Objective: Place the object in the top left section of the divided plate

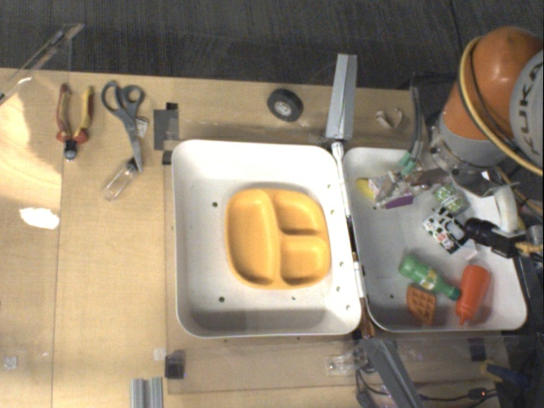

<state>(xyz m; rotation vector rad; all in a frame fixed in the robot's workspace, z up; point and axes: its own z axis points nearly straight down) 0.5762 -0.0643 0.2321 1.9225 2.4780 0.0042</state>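
Bench (93, 253): light wood, w/ a bright glare patch at 9 o'clock and a small white spot just below it. Floor (212, 15) along 12 o'clock edge: dark grey, ribbed texture. On bench at 10–11 o'clock: red-handled pliers (71, 119), grey scissors (127, 117) just beside them. Black tape roll (285, 104) at 12 o'clock. Grey metal post (342, 96) upright just right of it. Small black block (174, 365) at 7 o'clock.

Grey arm (510, 83) — broad orange band, white casing with dark lettering.
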